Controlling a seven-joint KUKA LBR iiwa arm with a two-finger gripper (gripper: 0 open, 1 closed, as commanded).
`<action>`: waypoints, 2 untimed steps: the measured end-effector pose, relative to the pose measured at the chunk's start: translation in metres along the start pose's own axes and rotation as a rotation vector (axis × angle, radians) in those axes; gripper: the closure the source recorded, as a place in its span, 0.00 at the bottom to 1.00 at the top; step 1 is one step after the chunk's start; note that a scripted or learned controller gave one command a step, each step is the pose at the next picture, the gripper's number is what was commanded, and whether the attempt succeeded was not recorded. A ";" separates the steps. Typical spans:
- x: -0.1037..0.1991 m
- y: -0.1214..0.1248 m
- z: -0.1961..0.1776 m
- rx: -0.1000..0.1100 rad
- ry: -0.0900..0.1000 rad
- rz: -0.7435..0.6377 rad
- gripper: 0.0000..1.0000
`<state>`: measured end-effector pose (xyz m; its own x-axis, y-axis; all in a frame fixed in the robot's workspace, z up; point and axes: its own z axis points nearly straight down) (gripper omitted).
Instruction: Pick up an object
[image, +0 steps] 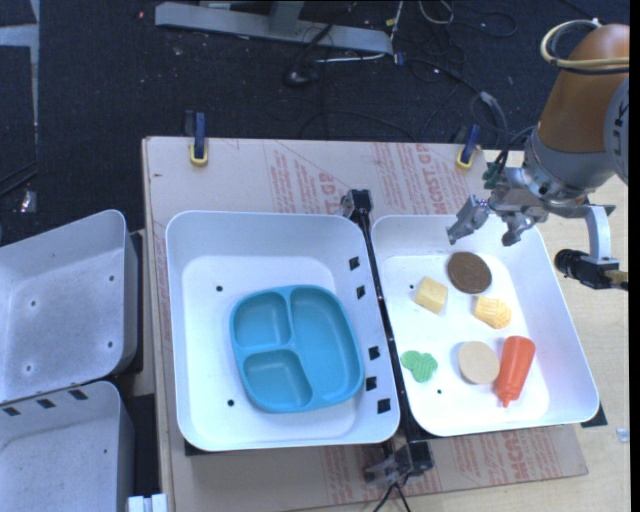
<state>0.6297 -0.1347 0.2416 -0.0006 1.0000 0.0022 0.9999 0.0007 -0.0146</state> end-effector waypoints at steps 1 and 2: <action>0.000 0.002 -0.005 -0.009 -0.001 -0.002 0.00; 0.008 -0.003 0.059 -0.002 0.000 0.000 0.00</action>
<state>0.6258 -0.1269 0.1823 -0.0007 1.0000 0.0022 0.9999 0.0008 -0.0124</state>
